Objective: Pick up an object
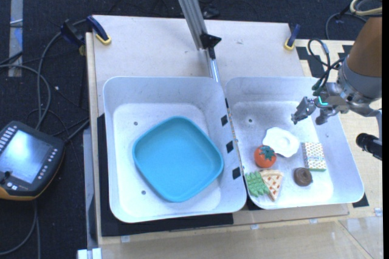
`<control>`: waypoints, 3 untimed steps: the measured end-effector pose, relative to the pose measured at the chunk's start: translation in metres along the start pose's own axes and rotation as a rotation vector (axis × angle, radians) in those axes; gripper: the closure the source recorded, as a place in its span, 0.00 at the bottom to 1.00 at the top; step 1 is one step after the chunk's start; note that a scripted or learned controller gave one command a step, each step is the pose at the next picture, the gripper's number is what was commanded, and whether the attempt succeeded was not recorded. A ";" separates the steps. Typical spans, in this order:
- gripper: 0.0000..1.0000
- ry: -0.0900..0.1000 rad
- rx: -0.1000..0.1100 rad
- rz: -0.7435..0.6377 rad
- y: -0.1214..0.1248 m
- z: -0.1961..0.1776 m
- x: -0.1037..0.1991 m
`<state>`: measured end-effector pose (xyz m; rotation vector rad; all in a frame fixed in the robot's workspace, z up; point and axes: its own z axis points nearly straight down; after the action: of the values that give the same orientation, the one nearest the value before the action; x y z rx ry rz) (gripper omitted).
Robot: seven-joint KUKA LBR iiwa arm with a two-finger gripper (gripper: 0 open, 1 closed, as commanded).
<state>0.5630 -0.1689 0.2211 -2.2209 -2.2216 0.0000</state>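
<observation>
Objects for picking are gathered in the right-hand shallow white bin [346,191], none of them lifted yet. Nearest the camera, at the bin's six o'clock edge, a yellow toy pizza slice [272,183] is seen touching a green leafy toy piece [256,183] at its nine o'clock side. Just beside these, toward three o'clock, a small brown round toy [302,176] is placed. Farther back, a red toy tomato with a green stalk [265,155] is found, with a white flat rounded toy [282,141] touching it at its one o'clock, and a pale speckled rectangular block [314,155] lying near at three o'clock.

In the left-hand shallow white bin [121,93] a blue square plastic dish [177,158] is held, slightly rotated.

Farther still, the two-finger gripper [310,112] is poised above the right bin's one o'clock region, well apart from the objects. The jaws are seen parted, and nothing is held between them.

The task is judged barely begun: descent, closing on an object and lifting are all left to be done. The white rounded toy appears the closest candidate.

Behind the bins, the pale counter [182,45] is visible. No readable brands, labels or writing can be made out.
</observation>
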 end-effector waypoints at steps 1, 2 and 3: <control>0.00 0.000 0.000 0.000 0.000 0.000 0.000; 0.00 0.001 0.005 0.001 -0.002 0.058 -0.009; 0.00 0.001 0.005 0.000 0.006 0.114 -0.006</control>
<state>0.5689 -0.1751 0.1074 -2.2179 -2.2189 0.0041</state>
